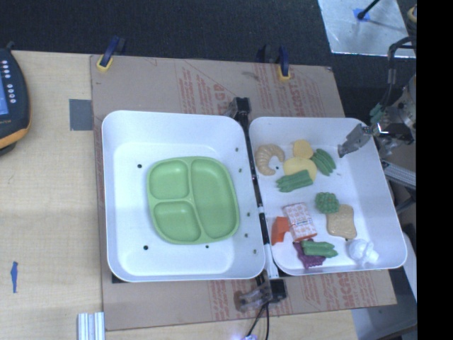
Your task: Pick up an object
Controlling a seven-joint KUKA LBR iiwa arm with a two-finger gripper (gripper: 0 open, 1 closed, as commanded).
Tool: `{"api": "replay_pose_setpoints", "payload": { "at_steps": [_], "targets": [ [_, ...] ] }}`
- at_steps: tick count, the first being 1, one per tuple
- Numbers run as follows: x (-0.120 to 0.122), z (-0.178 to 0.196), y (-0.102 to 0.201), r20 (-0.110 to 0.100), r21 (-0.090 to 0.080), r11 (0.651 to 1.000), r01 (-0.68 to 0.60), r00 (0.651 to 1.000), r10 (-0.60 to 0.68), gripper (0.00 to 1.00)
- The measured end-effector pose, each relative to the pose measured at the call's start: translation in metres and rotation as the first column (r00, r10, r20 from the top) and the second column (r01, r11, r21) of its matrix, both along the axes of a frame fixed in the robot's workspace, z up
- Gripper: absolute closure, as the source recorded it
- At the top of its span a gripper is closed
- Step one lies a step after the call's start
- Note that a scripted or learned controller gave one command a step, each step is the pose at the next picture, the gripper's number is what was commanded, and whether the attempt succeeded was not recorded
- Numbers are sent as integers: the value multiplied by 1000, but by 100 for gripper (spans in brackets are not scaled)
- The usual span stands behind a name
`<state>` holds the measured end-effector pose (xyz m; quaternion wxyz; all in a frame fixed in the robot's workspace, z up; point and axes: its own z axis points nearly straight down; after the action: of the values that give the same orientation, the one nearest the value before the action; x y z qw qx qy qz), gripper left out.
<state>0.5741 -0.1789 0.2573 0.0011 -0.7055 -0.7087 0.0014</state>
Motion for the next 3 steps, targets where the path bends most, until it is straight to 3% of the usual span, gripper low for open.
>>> {"api": "replay_pose_setpoints", "payload": {
  "at_steps": [1,2,3],
  "targets": [
    [22,-89,-7,-6,0,1000,-1,1000,1,0],
    [-29,-145,2,-7,3,1000,0,1000,0,0],
    [39,-159,18,7,-1,1000,-4,1000,4,0]
  ]
}}
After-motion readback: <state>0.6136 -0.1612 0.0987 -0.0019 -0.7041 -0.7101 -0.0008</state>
